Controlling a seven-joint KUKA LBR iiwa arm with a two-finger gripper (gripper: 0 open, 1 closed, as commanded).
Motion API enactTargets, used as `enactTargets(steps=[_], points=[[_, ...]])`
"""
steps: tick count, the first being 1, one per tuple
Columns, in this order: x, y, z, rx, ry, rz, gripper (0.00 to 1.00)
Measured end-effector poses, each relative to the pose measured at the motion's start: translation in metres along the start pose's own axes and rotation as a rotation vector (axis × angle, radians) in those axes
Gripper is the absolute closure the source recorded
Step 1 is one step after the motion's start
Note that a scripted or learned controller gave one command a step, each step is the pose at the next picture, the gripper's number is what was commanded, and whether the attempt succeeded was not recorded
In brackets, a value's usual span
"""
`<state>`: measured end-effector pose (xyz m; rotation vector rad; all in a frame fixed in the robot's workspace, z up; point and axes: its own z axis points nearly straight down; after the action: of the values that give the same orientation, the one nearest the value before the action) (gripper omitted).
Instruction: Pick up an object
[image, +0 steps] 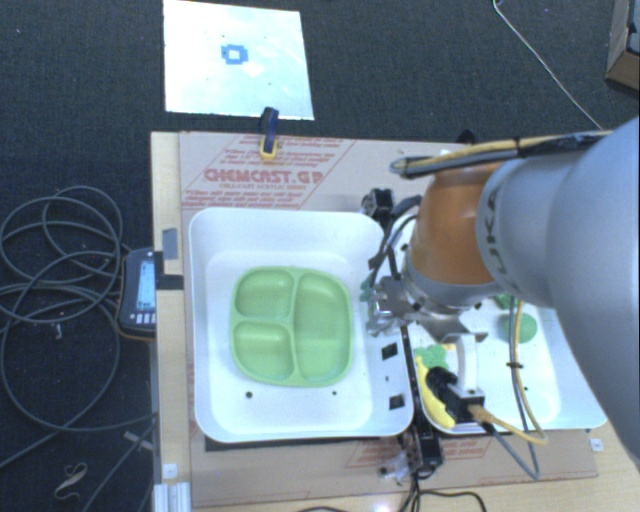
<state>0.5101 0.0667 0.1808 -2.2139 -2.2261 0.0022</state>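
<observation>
Green plate, in white bin, beside pincer

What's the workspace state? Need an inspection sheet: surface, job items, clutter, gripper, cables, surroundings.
Surface: brown printed sheet on the bench, under the left bin and the right bin.
Job's things: green divided plate lies flat in the left bin. Green pieces and a yellow item are in the right bin, partly hidden by the arm.
Clutter: small black bits near the left bin's right wall; clamp at the bench's back edge.
Gripper: gripper is over the left bin's right edge, apart from the plate.
Cables: dark loops on the floor at left; thin white cable at upper right.
Surroundings: dark carpet, white sheet, handheld device at the bench's left edge.
</observation>
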Motion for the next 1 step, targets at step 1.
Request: enactTargets(steps=[1], points=[[-0.0584,0.0298,-0.0543,-0.010,-0.003,0.009,1.00]])
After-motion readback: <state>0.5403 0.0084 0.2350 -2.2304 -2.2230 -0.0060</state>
